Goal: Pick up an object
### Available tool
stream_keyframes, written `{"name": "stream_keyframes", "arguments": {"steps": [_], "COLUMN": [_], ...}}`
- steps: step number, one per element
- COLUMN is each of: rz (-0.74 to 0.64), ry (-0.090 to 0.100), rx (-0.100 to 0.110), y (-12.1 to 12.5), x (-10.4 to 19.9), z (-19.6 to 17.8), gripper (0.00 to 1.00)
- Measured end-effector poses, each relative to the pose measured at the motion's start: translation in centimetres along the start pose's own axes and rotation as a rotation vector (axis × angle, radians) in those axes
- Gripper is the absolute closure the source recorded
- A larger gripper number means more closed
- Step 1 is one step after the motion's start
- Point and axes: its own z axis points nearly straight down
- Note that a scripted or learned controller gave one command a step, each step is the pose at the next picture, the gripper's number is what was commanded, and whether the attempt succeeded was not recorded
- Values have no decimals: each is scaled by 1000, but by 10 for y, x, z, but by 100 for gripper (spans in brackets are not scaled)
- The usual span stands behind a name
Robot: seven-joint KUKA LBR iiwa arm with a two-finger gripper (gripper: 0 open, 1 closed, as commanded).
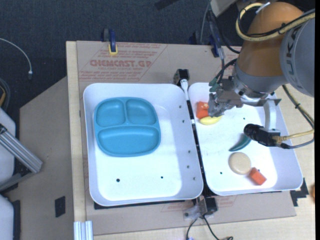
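Yellow piece [210, 120] near right bin [220, 151] left wall, claw [218, 109] over it.

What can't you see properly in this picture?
Camera view:
- Yellow thing: mostly under the gripper, so its shape is unclear.
- Orange thing beside it: the gripper covers its right side.
- Right bin: the arm hides its far edge.
- Teal curved thing: too small to tell what it is.
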Motion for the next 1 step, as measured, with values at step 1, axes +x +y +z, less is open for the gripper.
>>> {"name": "stream_keyframes", "arguments": {"steps": [1], "rz": [0], "ry": [-1], "rx": [-4], "y": [4], "x": [53], "z": [2], "gripper": [100]}}
